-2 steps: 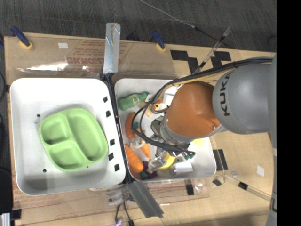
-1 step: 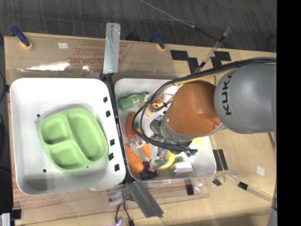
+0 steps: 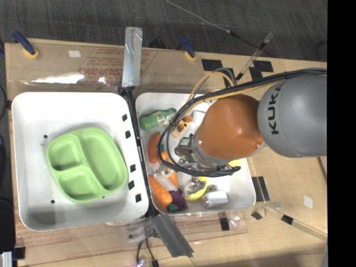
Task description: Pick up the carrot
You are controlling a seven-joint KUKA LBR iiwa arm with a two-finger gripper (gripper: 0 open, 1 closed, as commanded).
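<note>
An orange carrot (image 3: 160,191) with a green end lies at the front left of the right bin (image 3: 245,186), next to a purple item (image 3: 177,198). A second long orange piece (image 3: 154,147) lies along the bin's left wall, farther back. The arm's orange band (image 3: 231,128) and grey wrist hang over the middle of this bin. My gripper (image 3: 184,174) points down beneath them, just right of and behind the carrot. The wrist hides its tips and whatever lies under it.
In the right bin a green bottle (image 3: 157,118) lies at the back left, with a yellow item (image 3: 196,189) and a white block (image 3: 217,198) at the front. The left bin (image 3: 28,121) holds a green divided plate (image 3: 86,163). Cables loop over the wrist.
</note>
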